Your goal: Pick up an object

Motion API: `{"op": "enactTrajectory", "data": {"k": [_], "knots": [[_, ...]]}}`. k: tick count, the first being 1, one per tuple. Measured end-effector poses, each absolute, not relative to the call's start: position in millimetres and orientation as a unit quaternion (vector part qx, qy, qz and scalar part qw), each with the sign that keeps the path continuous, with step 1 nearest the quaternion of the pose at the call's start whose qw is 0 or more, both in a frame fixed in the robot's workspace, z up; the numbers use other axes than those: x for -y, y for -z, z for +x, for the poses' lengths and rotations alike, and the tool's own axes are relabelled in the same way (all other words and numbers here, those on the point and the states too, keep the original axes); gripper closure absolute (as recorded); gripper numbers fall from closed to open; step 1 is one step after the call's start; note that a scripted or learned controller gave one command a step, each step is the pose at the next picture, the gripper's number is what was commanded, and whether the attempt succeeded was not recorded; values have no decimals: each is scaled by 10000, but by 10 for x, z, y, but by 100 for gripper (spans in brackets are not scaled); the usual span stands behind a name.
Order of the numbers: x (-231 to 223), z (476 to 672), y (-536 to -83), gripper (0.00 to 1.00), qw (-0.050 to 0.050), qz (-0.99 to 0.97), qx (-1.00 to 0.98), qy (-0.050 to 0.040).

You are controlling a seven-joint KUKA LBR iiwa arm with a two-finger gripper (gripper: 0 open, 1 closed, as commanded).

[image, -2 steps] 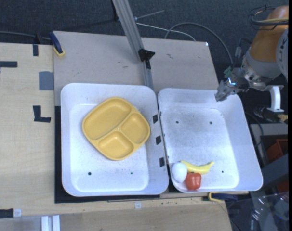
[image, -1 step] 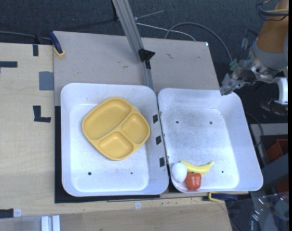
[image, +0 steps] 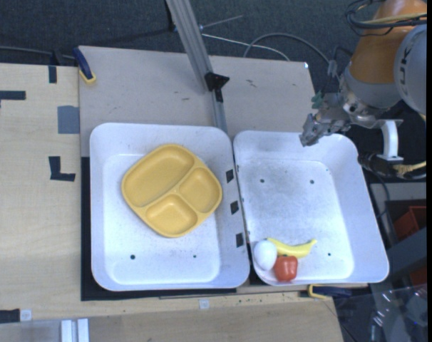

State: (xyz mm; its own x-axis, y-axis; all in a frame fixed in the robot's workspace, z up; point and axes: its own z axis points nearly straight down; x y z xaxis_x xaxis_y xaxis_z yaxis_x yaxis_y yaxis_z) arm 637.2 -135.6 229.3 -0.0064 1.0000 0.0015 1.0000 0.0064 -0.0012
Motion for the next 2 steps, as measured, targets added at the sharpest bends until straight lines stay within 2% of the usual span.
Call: {"op": "enactTrajectory", "data": {"k": [2], "knots": [[222,6384,-2092,100,15,-7046,7096,-3]]}}
